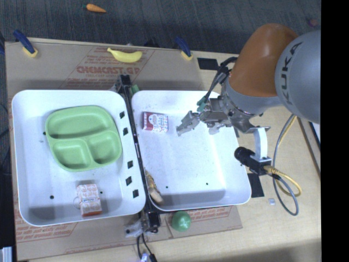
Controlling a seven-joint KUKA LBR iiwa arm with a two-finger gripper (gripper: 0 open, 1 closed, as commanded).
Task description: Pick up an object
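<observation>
step: approach, I'm hovering the tool (188,123) over the right bin (218,192), nothing gripped | fingers: can't tell if apart | target: carton (155,121) lying just left, frame centre | next: I'm planning to shift left, descend, clamp

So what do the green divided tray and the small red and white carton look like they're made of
The green divided tray looks like moulded plastic with a matte finish: one even pale green, rounded rims, soft shading in its three compartments. The small red and white carton looks like printed paperboard, going by its flat faces, crisp edges and printed graphics, though the picture is too coarse to be sure.
</observation>
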